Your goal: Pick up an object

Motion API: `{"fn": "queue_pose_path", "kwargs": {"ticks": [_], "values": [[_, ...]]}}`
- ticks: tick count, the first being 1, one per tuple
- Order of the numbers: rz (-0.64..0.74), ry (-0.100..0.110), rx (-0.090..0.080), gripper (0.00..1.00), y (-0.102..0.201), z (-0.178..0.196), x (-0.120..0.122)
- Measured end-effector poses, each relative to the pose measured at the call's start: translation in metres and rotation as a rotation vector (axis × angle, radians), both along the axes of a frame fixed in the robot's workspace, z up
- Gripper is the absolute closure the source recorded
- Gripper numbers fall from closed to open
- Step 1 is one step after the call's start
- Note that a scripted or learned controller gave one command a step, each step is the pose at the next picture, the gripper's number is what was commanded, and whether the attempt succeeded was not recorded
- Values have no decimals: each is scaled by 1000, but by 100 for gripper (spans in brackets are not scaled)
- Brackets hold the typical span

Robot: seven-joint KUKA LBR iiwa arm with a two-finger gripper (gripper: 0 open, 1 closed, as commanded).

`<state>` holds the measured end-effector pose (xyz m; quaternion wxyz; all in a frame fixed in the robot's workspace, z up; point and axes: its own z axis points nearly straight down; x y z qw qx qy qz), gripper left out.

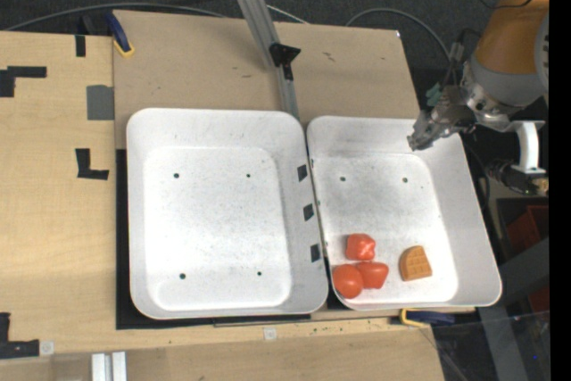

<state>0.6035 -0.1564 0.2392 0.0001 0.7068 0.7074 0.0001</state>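
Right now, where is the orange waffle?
The orange waffle lies in the right bin, near its front edge, just right of the three red pieces.

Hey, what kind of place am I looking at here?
Probably a robotics lab test bench: two white bins on a plywood bench, a robot arm above the right one, cables trailing behind.

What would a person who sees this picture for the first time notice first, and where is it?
The eye goes first to the red objects, clustered at the near edge of the right bin, with a tan waffle-like piece just to their right. Next comes the grey and orange arm at the right side, with its gripper over the far right corner of that bin, well apart from the objects.
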Motion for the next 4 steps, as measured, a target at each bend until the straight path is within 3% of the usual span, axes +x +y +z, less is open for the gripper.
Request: {"fn": "queue_pose_path", "kwargs": {"ticks": [4], "values": [[6, 2, 2, 100, 214, -34, 21]]}}
